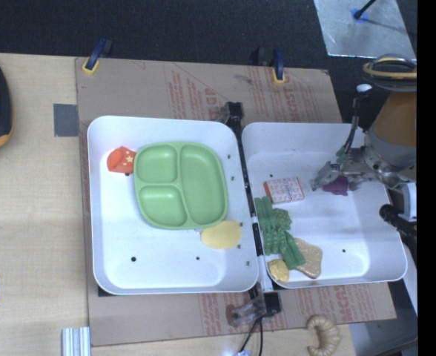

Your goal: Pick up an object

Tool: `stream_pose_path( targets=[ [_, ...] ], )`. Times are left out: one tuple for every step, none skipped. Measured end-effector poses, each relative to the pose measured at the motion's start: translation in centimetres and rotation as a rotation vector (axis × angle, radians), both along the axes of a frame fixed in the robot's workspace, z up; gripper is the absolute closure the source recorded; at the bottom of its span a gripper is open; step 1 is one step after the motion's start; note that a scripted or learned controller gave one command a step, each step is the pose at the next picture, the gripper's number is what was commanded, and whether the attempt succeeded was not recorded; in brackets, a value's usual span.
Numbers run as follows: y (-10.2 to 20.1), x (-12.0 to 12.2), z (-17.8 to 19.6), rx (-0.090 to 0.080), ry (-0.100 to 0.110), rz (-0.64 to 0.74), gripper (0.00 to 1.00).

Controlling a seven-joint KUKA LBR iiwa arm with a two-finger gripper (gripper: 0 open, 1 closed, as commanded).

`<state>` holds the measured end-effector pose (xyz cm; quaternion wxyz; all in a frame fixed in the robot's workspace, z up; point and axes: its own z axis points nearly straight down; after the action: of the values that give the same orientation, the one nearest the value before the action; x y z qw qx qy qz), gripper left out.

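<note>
Nearest you, the tan cookie [308, 260] sits at the right bin's [366, 269] front edge, but your gripper [338, 178] hangs by the far right corner over a purple piece [337, 188], fingers spread around it, so drop straight before squeezing.

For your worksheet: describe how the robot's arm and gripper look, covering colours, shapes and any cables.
The arm is a thick rounded body, orange-brown with a grey section below. A thin dark cable runs down beside it. The gripper is small, grey metal, with thin fingers spreading from its hub.
</note>
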<state>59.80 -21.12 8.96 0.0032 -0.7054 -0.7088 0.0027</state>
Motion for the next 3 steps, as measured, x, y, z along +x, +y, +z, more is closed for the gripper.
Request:
stream_pose_path(
  targets=[
    [-0.1, 5.1, 2.9, -0.003, -0.013, 0.001, 0.0],
    [-0.1, 2.2, 4.0, 0.0, -0.003, -0.003, 0.0],
    [0.0, 0.0, 3.9, 0.0, -0.002, -0.001, 0.0]
  ],
)
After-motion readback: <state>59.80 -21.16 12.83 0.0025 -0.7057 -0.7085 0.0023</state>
